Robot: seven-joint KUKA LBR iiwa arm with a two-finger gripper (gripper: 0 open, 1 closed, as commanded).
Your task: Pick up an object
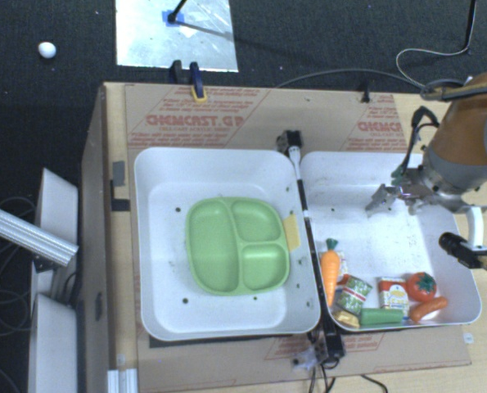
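The gripper hovers over the upper part of the right bin, entering from 3 o'clock. Its fingers look spread, with nothing between them.

The candidate objects are grouped along the bin's lower edge, at about 6 o'clock from the gripper and well apart from it: a carrot against the divider wall, 2 small cartons beside it, a green block lying flat, a tomato and a red sausage-shaped piece toward the 5 o'clock corner. The left bin carries a green compartment plate.

Risks, as judged:
1. The items touch or nearly touch; a descent into the cluster could close on 2 at once or shove 1 aside.
2. The carrot lies tight to the wall, leaving poor room for a finger on that side.
3. The tomato is rounded and may squirt out under an off-centre squeeze.
4. A descent at the present position meets bare bin floor.
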